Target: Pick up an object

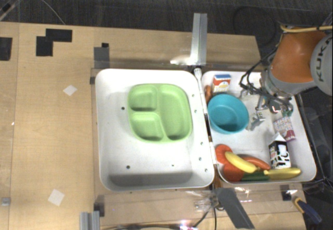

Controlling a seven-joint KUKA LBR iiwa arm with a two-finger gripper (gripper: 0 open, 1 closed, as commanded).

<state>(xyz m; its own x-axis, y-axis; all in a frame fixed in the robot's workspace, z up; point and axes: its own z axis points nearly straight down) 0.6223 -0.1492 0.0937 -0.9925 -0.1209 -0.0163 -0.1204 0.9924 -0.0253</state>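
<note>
From the overhead camera I see my gripper low in the right bin, just beside the blue bowl; I cannot tell its jaw opening. My worry: it closes on nothing or clips the bowl's rim, since it sits in the gap between the bowl and a small upright bottle. That bottle, white-and-black labelled, stands near the bin's right wall, close to bananas
</note>
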